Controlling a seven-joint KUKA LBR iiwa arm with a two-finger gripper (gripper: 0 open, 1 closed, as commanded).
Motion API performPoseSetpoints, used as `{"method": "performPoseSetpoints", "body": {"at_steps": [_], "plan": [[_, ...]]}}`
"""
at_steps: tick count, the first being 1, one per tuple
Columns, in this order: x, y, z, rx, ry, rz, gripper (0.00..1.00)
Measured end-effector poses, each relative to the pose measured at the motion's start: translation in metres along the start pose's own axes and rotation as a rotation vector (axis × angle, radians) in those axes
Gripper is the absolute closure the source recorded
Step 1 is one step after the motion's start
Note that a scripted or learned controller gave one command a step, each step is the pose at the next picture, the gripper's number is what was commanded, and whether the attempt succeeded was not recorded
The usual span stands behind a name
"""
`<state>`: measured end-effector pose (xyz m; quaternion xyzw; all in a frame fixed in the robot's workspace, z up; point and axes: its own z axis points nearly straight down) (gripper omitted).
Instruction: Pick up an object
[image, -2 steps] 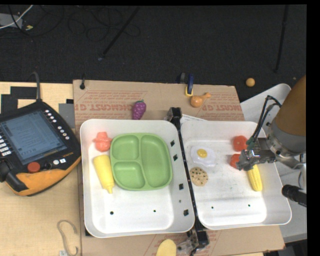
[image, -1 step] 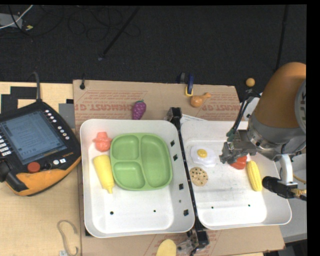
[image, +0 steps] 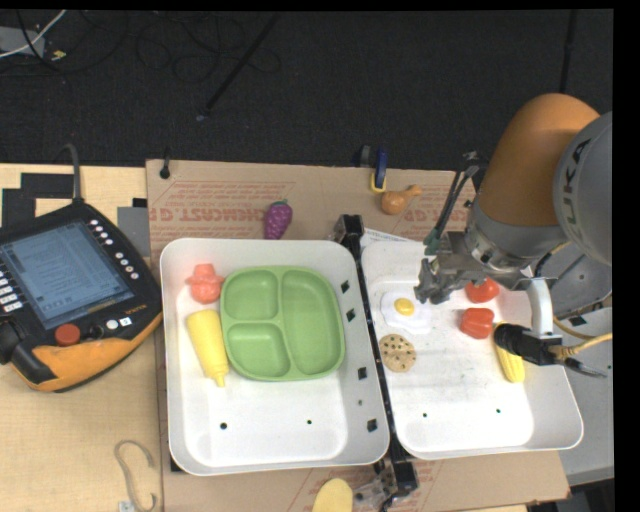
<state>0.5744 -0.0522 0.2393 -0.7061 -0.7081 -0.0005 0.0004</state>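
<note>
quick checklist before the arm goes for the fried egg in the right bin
1. Target in sight: fried egg lies flat in the right bin, uncovered. ok
2. Gripper placement: just to the upper right of the egg in the picture, near it. ok
3. Fingers open wide enough: cannot tell, they are dark and small here.
4. Gripper free of load: cannot tell.
5. Neighbours clear: cookie lies close below the egg but apart from it; red pepper and tomato sit further right. ok
6. Cable by the corn: off to the right, away from the egg. ok
</note>
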Motion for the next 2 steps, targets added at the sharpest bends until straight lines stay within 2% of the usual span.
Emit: {"method": "performPoseSetpoints", "body": {"at_steps": [1, 2], "plan": [[0.038, 0.027, 0.0084, 0.001, -0.001, 0.001, 1.0], [0.0373, 0.0303, 0.0034, 0.002, -0.001, -0.002, 1.0]]}}
